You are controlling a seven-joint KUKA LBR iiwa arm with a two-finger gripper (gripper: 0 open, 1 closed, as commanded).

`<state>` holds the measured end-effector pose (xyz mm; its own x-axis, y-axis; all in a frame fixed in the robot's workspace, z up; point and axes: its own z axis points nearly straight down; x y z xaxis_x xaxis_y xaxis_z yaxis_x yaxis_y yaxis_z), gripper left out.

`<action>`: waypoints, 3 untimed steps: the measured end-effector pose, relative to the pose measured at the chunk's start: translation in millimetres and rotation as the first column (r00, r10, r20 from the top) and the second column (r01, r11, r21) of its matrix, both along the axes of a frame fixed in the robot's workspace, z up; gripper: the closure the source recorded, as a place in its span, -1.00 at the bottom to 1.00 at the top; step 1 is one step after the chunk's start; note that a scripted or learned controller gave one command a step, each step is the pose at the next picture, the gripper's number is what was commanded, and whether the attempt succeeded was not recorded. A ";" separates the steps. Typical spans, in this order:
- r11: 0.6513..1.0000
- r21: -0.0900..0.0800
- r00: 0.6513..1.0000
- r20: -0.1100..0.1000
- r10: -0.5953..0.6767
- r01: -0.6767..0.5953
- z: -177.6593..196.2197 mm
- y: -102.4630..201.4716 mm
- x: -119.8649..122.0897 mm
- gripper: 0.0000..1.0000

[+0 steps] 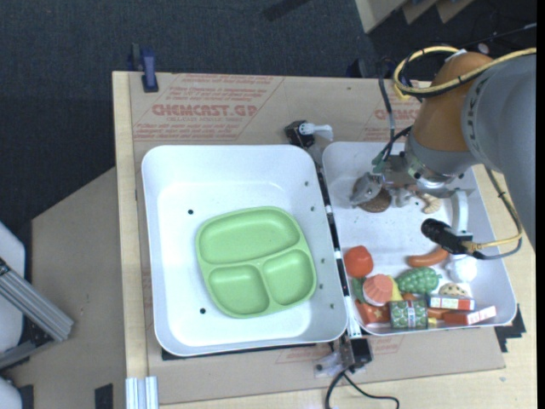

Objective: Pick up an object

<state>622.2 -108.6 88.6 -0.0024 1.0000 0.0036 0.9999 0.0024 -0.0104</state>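
My gripper (372, 191) hangs low over the far part of the right bin (502, 273), close to its left wall. A small brown object (375, 201) lies right under it, and the view does not show whether it is held. The grey arm with its orange band (443, 122) reaches in from the right. Toy food is heaped at the near end of that bin: a red tomato (358, 261), an orange sausage (428, 257), a green knobbly piece (419, 279), a small can (409, 315) and a white egg (464, 268).
The left bin (170, 186) holds a green divided plate (254, 261). A black cable end (440, 233) dangles over the right bin. A small black and white fitting (305, 132) sits on the bench behind the bins.
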 end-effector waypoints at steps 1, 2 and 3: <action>1.000 -0.005 1.000 0.015 0.000 0.000 -4.3 4.1 46.1 -1.00; 1.000 -0.005 1.000 0.001 -0.015 0.015 18.4 -78.1 -88.8 -1.00; 1.000 0.000 1.000 0.004 -0.004 0.004 -5.2 -50.2 -132.7 -1.00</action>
<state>489.5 -158.7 83.4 0.0015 1.0000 0.0037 1.0000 -0.0014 -0.0064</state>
